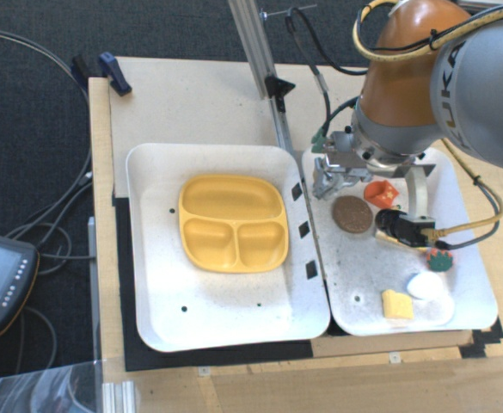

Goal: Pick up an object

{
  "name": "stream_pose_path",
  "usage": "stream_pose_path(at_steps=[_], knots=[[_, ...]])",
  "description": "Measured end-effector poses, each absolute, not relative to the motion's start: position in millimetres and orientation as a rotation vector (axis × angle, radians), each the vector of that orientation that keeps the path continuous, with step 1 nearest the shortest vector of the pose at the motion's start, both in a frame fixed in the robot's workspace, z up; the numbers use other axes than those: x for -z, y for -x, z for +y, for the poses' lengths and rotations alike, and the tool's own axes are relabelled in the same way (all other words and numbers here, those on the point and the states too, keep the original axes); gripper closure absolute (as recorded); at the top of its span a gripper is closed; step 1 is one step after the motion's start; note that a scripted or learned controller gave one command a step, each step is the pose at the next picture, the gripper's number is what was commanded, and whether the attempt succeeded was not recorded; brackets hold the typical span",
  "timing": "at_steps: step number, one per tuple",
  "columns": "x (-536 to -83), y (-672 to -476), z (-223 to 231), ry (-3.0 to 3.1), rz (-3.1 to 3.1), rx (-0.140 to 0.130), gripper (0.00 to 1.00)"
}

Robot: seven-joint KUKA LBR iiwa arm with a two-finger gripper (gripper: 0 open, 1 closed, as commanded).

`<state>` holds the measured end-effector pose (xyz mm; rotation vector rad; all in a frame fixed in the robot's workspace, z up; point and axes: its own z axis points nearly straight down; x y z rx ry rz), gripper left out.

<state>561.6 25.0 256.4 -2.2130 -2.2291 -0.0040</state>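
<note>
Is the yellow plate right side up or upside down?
Right side up. The yellow plate lies flat in the left bin, its three hollow sections facing upward.

A pale beige bench top (191, 101) stands on a dark grey carpet floor (27, 84). A blue clamp (113, 73) sits at the bench's far left corner. A slanted aluminium post (251, 33) rises from the far side of the bench. Thin cables (36, 205) lie on the carpet at the left, near a black handheld panel with an orange edge (0, 286). The light is even and soft.
</note>
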Motion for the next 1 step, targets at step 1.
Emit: stream_pose_path(at_steps=[1], knots=[[-240.7,-571.7,80.9,2.213,-2.228,0.002,1.0]])
